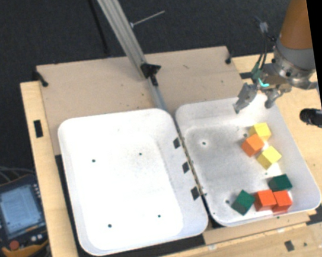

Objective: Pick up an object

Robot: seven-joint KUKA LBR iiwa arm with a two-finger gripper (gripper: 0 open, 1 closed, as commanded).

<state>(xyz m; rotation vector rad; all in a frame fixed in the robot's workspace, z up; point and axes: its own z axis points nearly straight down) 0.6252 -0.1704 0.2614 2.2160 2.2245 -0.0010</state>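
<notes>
My gripper (259, 100) hangs over the far right corner of the right bin (214, 165), its two grey fingers spread apart and nothing between them. Just below it lie a yellow block (262, 131), an orange block (252, 145) and a second yellow block (268, 157). Near the bin's front edge sit a green block (242, 202), two orange blocks (266, 199) (282, 199) and a dark green block (280, 183). The gripper stands above and apart from the nearest yellow block.
The left bin (126, 178) lies beside the right one, joined by dark clips (186, 166). A slanted metal rail (126, 34) rises at the back. A pendant with a screen (15, 212) sits at far left, off the bench.
</notes>
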